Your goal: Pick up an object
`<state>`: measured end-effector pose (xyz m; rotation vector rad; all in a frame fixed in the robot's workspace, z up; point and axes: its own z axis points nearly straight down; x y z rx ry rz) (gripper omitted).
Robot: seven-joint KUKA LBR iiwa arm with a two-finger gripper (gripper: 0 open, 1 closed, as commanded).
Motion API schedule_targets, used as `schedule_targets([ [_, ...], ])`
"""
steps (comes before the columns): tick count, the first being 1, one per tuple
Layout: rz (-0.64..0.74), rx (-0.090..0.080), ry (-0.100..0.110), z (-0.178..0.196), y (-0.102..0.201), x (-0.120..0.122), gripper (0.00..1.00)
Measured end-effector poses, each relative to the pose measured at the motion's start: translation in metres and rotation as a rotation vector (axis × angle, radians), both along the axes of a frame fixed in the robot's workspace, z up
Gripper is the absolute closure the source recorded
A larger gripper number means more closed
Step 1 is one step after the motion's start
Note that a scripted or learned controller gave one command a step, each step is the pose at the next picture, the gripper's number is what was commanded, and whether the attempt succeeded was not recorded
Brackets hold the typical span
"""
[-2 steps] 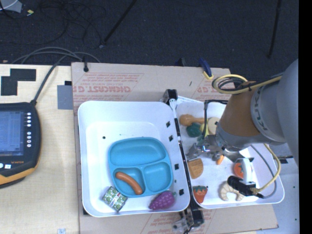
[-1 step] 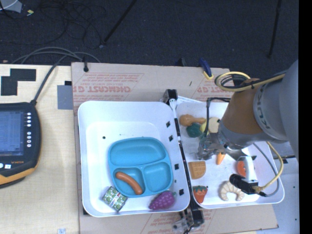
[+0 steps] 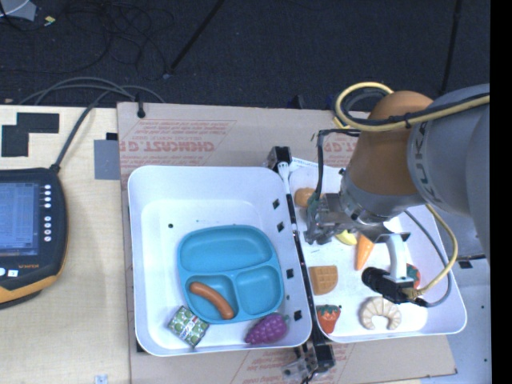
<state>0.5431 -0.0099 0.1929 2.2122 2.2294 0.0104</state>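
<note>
Gripper (image 3: 320, 224) low inside the right bin (image 3: 426, 310), close to its left wall, roughly midway between the far and near ends. Cannot tell whether spread apart or drawn together: hidden beneath the grey wrist and its cabling. Cannot tell either whether anything sits in its grasp.

Pickable things scattered around it in that same bin:
- Small orange piece (image 3: 304, 197) just to the far side of the gripper, against the left wall.
- Yellow piece (image 3: 346, 237) just right of the gripper, partly covered, shape unclear.
- Carrot (image 3: 364, 252) beside the yellow piece, point toward the near side.
- Tan toast slice (image 3: 323, 278) lying flat just to the near side of the gripper.
- Strawberry (image 3: 329, 317) at the near left corner.
- Croissant (image 3: 382, 314) right of the strawberry, close to the near wall.

Left bin (image 3: 152, 214) touching the right one along their shared wall. Blue divided plate (image 3: 228, 250) at its middle, with a sausage (image 3: 212, 298) lying slantwise in the near left compartment. Green and white packet (image 3: 188, 326) off the plate's near left corner. Purple grapes (image 3: 268, 328) at the plate's near right edge, close to the near wall.

Both bins resting on a cardboard sheet (image 3: 200, 138). Handheld control pendant (image 3: 24, 230) on the bench, well to the left.
</note>
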Motion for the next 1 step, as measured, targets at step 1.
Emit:
schedule_targets([
  [1,0.001,0.0,-0.009,0.178,0.0666,-0.0088,1.0],
])
